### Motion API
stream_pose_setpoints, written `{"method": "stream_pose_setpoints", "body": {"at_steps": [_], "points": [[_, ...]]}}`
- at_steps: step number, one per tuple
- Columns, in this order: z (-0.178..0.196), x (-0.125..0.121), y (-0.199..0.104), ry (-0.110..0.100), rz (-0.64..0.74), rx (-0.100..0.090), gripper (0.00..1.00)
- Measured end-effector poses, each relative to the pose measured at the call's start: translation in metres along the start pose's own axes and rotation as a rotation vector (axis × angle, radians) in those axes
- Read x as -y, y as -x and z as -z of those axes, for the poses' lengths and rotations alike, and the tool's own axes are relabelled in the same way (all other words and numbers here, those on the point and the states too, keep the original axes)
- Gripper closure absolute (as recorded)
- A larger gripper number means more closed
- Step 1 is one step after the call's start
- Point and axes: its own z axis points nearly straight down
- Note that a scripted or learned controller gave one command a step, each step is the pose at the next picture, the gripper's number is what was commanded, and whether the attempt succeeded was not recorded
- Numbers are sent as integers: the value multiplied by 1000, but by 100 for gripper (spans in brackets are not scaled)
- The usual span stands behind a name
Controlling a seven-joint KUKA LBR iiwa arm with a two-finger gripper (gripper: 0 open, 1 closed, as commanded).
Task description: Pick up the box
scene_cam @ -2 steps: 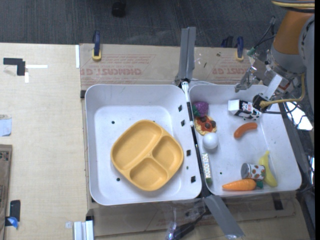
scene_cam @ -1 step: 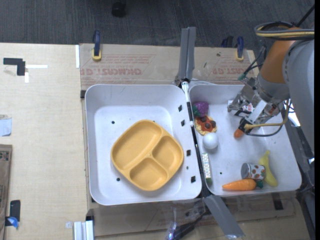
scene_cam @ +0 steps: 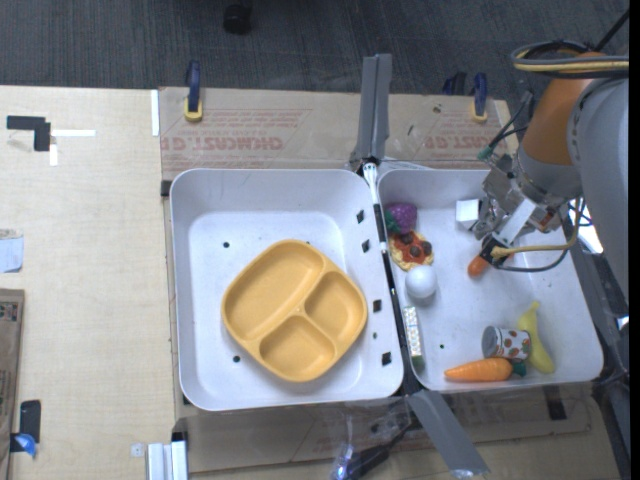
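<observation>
Box (scene_cam: pixel 467 211) first: I take the small white block in the right bin (scene_cam: pixel 455 313) for it, at the far end and touching nothing else that I can see.

Now sweep across with me. On your left, the left bin (scene_cam: pixel 182 268) carries a yellow divided tray (scene_cam: pixel 293 311), lying flat and turned at an angle; it plays no part in this pick. Cross the divider and you meet a cluster along the right bin's left side: a purple toy (scene_cam: pixel 402 214), a pizza-like piece (scene_cam: pixel 411 250) touching it, and a white ball (scene_cam: pixel 421 282) just beside that. A narrow patterned packet (scene_cam: pixel 410 330) lies along the wall.

Then the box, and just to its right the gripper (scene_cam: pixel 492 233), reaching in on the grey arm (scene_cam: pixel 600 138). It sits low and close, probably lining up on the box, but you cannot tell from this angle whether it is spread or closed, and nothing shows as held. A small orange piece (scene_cam: pixel 479 265) lies just below it and could get nudged.

Near corner: a carrot (scene_cam: pixel 480 370), a can (scene_cam: pixel 505 343) and a banana (scene_cam: pixel 537 343), bunched together, well apart from the action.
</observation>
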Motion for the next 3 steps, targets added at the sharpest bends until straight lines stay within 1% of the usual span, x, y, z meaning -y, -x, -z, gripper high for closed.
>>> {"method": "stream_pose_setpoints", "body": {"at_steps": [1,2,3], "points": [[-31,13,-22,7,47,-6,100],[70,21,-60,8,-28,-6,100],[69,21,-59,7,-28,-5,0]]}}
